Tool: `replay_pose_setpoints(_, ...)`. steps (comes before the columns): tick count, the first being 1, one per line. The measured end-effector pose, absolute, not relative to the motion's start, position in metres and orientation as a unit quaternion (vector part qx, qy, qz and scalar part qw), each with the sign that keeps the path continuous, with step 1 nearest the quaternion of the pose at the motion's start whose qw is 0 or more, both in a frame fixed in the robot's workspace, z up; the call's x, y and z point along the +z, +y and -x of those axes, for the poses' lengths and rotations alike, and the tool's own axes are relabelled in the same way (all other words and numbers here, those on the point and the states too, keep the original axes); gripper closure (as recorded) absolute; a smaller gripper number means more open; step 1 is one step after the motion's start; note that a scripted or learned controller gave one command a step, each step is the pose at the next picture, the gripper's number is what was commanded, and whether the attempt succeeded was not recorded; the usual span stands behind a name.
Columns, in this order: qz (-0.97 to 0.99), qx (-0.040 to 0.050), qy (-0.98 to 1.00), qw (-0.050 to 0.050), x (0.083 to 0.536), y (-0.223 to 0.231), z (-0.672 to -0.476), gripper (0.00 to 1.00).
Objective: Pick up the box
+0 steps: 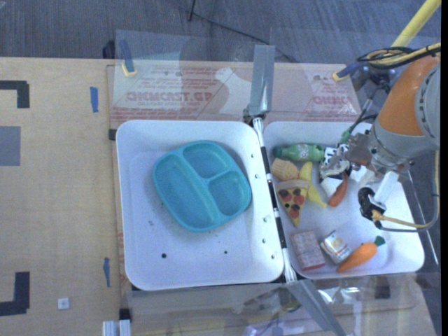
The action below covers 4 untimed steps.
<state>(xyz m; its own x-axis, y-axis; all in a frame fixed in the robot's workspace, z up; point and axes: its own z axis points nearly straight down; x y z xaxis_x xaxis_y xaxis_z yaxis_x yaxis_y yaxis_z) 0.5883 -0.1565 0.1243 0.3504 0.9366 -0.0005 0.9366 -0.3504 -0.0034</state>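
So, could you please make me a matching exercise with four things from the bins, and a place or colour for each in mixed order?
Things:
1. divided plate
2. box
3. carrot
4. pizza slice

Descriptions:
A. orange, in the right bin's near right corner
B. pinkish, at the right bin's near edge, left of the small can
C. turquoise, in the left bin
D. triangular, by the right bin's left wall, below the corn

Pairs: 1-C, 2-B, 3-A, 4-D
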Motion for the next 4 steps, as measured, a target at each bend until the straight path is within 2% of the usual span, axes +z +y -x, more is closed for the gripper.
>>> replay_pose_setpoints(1,0.807,-0.0014,-0.59,-0.001,0.091,-0.119,-0.537,0.0)
replay_pose_setpoints(2,0.812,0.0,-0.583,0.0,0.261,-0.163,-0.519,0.0)
replay_pose_setpoints(3,0.842,0.0008,-0.54,0.001,0.161,-0.145,-0.479,0.0)
replay_pose_setpoints(4,0.85,0.0006,-0.527,0.0,0.359,-0.13,-0.496,0.0)
